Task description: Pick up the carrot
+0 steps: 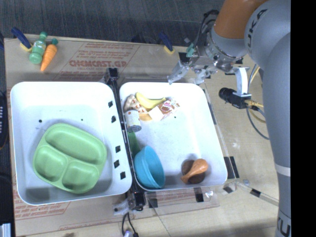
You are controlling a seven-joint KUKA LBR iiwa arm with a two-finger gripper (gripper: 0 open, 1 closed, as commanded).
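Carrot (48, 57) lies outside both bins, on the bench at far left, touching a green bottle (37, 50). Gripper (185, 73) hovers above the right bin's (212, 132) far rim, holding nothing; finger state: cannot tell. Step looks like approach, barely begun: next move needs a long traverse left past the left bin (19, 132).

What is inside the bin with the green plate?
Just the green plate, a divided one, lying in the left bin. The bin floor beneath the plate is hidden. The carrot lies outside, on the bench behind that bin.
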